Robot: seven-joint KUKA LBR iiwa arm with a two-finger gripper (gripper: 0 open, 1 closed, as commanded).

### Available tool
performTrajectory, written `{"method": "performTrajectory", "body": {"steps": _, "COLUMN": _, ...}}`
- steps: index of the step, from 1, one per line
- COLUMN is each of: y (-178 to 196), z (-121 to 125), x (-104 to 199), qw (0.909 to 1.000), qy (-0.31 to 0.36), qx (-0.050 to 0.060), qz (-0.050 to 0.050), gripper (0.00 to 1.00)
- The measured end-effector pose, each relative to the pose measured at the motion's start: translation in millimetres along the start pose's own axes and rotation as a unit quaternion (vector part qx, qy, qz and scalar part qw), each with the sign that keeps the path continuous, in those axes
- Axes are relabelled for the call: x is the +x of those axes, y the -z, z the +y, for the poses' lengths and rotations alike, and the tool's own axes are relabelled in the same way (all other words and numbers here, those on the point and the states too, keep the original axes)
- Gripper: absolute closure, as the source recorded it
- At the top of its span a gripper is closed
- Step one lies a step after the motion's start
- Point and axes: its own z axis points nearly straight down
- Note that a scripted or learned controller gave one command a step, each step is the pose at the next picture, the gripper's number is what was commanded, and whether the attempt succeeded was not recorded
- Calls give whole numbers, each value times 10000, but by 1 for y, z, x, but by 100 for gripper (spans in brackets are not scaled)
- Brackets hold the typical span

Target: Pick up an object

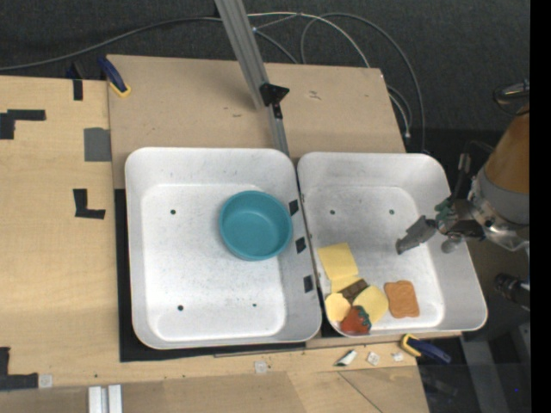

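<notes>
Robot jaws (428, 235) are held open and empty above the right bin's (430, 172) right side.
A smooth round teal bowl (255, 224) is seen in the left bin (164, 179).

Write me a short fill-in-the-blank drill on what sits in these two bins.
1. The teal bowl sits in the ____ bin.
2. The right bin holds the yellow blocks and the ____ sponge.
3. The gripper hovers over the ____ bin.

Missing words: left; orange; right
</notes>
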Motion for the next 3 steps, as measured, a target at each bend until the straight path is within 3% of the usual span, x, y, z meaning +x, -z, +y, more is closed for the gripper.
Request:
{"method": "performTrajectory", "body": {"steps": 2, "y": -109, "z": 3, "x": 10, "qw": 10000, "qy": 1, "qx": 3, "qz": 3, "gripper": 0}}
{"method": "performTrajectory", "body": {"steps": 3, "y": -96, "z": 4, "x": 10, "qw": 10000, "qy": 2, "qx": -9, "qz": 1, "gripper": 100}}
